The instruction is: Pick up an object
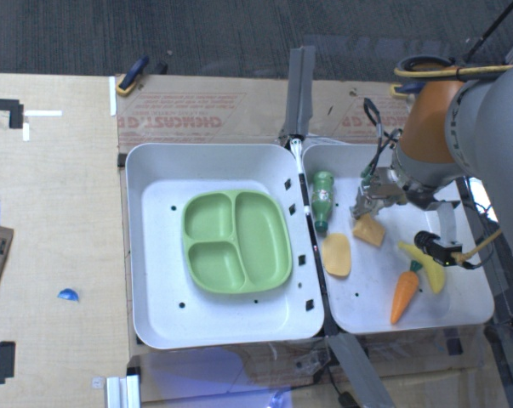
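Observation:
In the right bin [460,308] lie a green bottle [322,198] by the left wall, a yellow rounded piece [337,254], a tan wedge-shaped piece [369,230], an orange carrot [403,295] and a yellow banana [428,266]. My gripper [374,201] hangs low over the bin, just above the tan wedge and right of the bottle. The arm's grey body and orange band [435,121] reach in from the right.
The left bin [154,194] holds a green three-compartment tray [237,240]. A grey divider bar [300,92] stands between the bins at the back. Cables run along the right bin's edge. Cardboard lies behind the bins.

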### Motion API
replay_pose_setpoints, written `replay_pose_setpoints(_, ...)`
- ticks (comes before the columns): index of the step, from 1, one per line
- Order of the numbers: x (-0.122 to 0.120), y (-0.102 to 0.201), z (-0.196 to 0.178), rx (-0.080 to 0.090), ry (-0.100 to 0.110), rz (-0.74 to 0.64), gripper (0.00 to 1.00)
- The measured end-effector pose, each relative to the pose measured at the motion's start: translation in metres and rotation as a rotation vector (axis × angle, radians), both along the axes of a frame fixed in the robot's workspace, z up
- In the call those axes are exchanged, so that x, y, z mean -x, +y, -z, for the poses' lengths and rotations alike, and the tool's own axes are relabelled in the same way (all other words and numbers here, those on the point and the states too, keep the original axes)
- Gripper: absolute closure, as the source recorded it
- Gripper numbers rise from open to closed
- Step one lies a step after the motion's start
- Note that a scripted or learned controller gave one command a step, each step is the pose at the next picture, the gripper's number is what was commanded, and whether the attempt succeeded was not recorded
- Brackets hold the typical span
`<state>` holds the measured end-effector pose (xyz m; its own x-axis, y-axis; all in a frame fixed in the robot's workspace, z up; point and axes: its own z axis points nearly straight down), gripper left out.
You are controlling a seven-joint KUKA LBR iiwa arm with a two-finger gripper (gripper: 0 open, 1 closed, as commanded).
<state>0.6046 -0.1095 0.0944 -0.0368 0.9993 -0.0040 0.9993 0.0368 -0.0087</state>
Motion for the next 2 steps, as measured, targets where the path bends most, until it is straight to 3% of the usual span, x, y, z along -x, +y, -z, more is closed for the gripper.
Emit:
replay_pose_setpoints(1, 0.008, 0.064, -0.101, -0.001, -0.002, 0.111, 1.00)
replay_pose_setpoints(2, -0.032, 0.102, -0.108, 0.001, -0.002, 0.235, 1.00)
